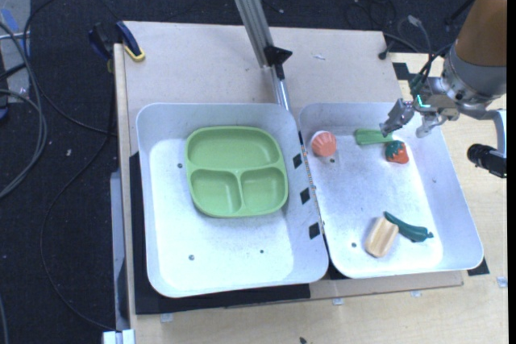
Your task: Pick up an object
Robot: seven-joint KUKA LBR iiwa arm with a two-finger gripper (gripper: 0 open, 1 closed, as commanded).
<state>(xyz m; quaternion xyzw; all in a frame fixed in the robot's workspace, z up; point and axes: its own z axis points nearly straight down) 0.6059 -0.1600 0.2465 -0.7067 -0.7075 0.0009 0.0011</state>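
A light wood tabletop (201,64) holds two flat white bins side by side. The left bin (161,254) has a green plate (237,171) in it. The plate has three parts, and it sits in the middle of that bin, a bit toward the back.

The right bin (435,197) holds the small toys. An orange and pink round toy (323,144) lies near the back left corner, close to the wall between the two bins. A flat green piece (374,138) lies to its right. A small red toy with a green top (396,152) is touching or just beside the end of that green piece. Near the front of the bin are a tan block (381,237) and a dark green curved toy (409,229); they are right next to each other, maybe touching.

The grey arm comes in from the right with its orange part up high. Its gripper (411,120) hangs over the back of the right bin, just above the green piece and the red toy. The fingers (397,117) are spread apart a little, and nothing is between them. It is hard to see if they touch the toys under them.

A silver pole (250,0) leans across the tabletop behind the bins. A blue and yellow clamp (129,43) sits at the back left corner. Black cables (64,125) lie on the dark floor around it all.
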